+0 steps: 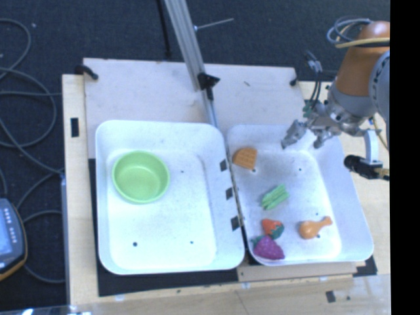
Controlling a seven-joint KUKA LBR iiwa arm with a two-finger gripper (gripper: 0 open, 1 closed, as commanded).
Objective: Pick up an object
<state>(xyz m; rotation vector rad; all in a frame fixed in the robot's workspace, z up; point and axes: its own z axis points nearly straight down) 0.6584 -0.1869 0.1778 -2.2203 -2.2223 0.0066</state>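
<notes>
My gripper hangs over the far edge of the right bin, open, with nothing between its two fingers. Below it in that bin lie an orange-brown bread-like piece at the far left corner, a green bean-like toy in the middle, a red strawberry-like toy, a purple grape bunch at the near left corner, and an orange drumstick-like toy near the front. The gripper stands well apart from all of them.
The left bin holds a lime green bowl at its far left. A slanted metal pole rises from behind the bins' shared edge. Cables lie on the dark floor to the left.
</notes>
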